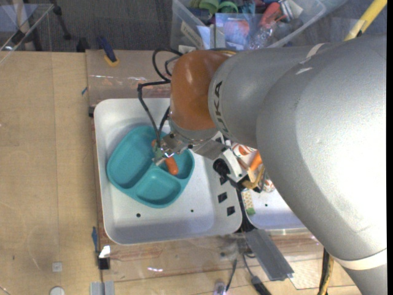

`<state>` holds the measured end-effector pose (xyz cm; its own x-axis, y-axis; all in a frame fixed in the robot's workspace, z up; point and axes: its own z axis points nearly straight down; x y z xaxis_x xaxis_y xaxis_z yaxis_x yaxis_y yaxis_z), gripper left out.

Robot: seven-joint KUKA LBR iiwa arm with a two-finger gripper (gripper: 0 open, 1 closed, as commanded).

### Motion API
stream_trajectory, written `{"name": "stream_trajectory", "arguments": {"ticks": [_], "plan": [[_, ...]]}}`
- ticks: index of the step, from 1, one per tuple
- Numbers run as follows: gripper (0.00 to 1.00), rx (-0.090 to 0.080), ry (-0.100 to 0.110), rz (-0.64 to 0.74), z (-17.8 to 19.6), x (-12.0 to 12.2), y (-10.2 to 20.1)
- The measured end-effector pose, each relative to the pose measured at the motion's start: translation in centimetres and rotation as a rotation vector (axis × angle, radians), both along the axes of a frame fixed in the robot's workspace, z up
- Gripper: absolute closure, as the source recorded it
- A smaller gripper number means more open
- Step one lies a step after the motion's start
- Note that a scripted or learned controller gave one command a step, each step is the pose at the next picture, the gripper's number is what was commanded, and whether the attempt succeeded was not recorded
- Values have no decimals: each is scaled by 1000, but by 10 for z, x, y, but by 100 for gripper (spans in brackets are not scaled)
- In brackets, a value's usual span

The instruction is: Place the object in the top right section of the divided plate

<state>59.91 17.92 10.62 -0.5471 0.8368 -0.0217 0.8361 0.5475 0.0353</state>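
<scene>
A teal divided plate (132, 168) lies in the left white bin (159, 226). A small orange object (173, 166) sits at the plate's right side, in the section nearest the arm. My gripper (163, 155) hangs directly over it, its tip touching or almost touching the object's upper left end. The wrist and its orange band (190, 97) hide the plate's upper right rim. I cannot tell whether the object is gripped or just lying on the plate.
The grey arm (307, 128) covers most of the right bin (276, 217), where orange and white items (249, 163) peek out. A clear box of toys (245, 8) stands at the back. Black cables (153, 85) loop over the left bin's far edge.
</scene>
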Motion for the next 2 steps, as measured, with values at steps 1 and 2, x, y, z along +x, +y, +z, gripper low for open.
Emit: {"name": "stream_trajectory", "arguments": {"ticks": [1, 2], "plan": [[100, -18, -5, 120, 0, 2, 5], [100, -8, 43, 363, 23, -51, 22]]}}
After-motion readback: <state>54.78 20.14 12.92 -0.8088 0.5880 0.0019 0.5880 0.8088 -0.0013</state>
